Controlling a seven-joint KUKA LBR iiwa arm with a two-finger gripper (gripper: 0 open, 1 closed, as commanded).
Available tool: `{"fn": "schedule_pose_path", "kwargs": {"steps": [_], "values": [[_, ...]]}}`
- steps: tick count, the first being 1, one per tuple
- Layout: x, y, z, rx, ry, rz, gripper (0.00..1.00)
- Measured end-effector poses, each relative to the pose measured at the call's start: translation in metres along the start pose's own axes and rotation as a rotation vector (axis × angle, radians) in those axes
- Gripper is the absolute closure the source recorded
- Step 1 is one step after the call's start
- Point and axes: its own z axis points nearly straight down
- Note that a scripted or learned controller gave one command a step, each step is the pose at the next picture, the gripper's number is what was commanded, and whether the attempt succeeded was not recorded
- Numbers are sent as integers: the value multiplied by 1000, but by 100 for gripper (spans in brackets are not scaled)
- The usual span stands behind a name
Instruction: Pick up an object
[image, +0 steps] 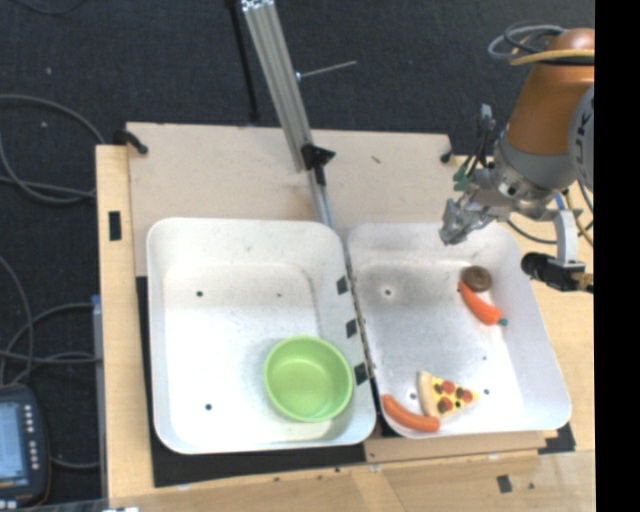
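Jaws (455, 228) hover over the right bin's (530, 370) far edge, grip state unreadable; you'd likely take the carrot (482, 303), light, stiff and slick, across its middle.

I see two white bins, the left bin (180, 300) and the right bin (530, 380), both smudged grey across their floors. The bowl (308, 377) is lime green. The carrot (481, 304) is orange, the round piece (477, 277) beside it dark brown. The pizza slice (441, 393) is tan with red spots, the sausage (410, 415) orange-red. The arm (548, 105) shows orange over grey.
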Motion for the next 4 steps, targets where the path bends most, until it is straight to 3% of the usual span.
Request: {"fn": "schedule_pose_path", "kwargs": {"steps": [2,4], "values": [[112,24,2,-2,1,-2,100],[201,32,5,-1,0,0,100]]}}
